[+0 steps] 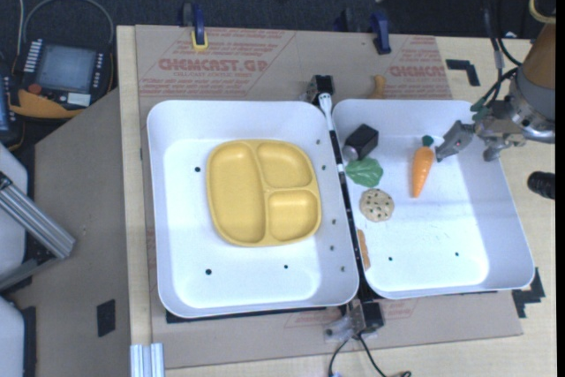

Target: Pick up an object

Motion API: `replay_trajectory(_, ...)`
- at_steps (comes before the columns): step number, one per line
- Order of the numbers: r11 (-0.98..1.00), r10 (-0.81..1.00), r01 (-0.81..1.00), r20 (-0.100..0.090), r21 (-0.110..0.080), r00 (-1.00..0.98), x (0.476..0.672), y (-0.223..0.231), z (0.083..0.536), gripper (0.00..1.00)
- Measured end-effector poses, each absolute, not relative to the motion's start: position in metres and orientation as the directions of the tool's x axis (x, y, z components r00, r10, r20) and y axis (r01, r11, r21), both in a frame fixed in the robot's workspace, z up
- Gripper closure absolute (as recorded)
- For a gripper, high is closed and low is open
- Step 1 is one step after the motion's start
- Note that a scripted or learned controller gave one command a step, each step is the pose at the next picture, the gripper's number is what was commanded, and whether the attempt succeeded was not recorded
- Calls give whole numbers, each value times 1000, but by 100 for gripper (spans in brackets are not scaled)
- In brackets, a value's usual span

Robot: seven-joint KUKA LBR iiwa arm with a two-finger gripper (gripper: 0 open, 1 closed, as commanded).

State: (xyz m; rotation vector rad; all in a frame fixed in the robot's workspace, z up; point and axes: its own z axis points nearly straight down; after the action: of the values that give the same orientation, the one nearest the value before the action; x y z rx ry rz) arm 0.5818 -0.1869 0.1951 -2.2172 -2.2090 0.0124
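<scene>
Approach step: hand (470, 142) spread wide, nothing held, just at 3 o'clock of carrot (422, 170) in right bin (494, 265). Next: centre over carrot, descend, close.

Glossy yellow plastic plate (263, 192) — smooth white plastic bins (168, 216) on matt cardboard (265, 49).

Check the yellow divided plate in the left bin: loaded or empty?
Empty. The yellow three-compartment plastic plate shows bare yellow in all three compartments; the orange toy carrot and round speckled cookie lie in the other bin.
</scene>
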Motion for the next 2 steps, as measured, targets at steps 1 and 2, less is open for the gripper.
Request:
replay_trajectory(1,0,1000,1000,0,1,0,585,-186,203,0)
replay_trajectory(2,0,1000,1000,1,-5,0,589,-192,157,0)
